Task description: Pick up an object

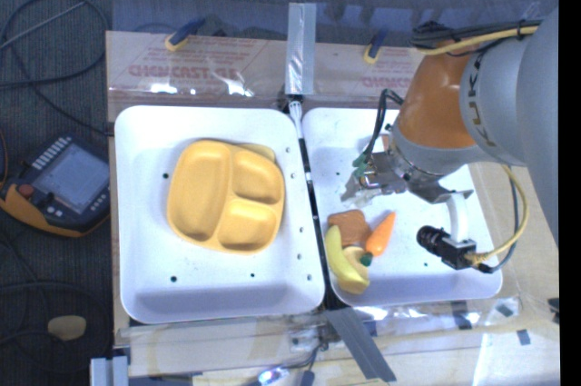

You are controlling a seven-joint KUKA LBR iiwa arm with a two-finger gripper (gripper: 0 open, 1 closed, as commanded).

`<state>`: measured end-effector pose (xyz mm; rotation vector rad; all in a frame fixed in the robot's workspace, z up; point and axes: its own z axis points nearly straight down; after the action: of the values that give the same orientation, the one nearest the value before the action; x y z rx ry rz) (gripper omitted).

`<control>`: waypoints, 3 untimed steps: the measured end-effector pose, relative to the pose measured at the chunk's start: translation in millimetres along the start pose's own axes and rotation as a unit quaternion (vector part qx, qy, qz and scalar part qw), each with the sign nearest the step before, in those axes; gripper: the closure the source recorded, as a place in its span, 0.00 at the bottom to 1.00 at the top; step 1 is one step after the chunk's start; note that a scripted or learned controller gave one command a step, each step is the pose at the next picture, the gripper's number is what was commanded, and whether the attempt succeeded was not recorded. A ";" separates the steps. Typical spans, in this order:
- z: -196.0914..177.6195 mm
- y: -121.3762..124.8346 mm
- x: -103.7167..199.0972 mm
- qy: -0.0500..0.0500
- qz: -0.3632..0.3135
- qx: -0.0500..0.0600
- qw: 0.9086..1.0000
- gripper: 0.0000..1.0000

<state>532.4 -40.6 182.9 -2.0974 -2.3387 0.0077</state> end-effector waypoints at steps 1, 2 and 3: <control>-8.1 0.3 0.2 0.000 -0.001 0.001 1.000 1.00; -8.0 0.3 0.1 -0.001 -0.001 0.001 1.000 0.00; 0.1 -23.9 6.4 0.001 -0.079 0.000 0.997 0.00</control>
<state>508.0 -36.9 182.9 -1.9042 -2.4971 0.0054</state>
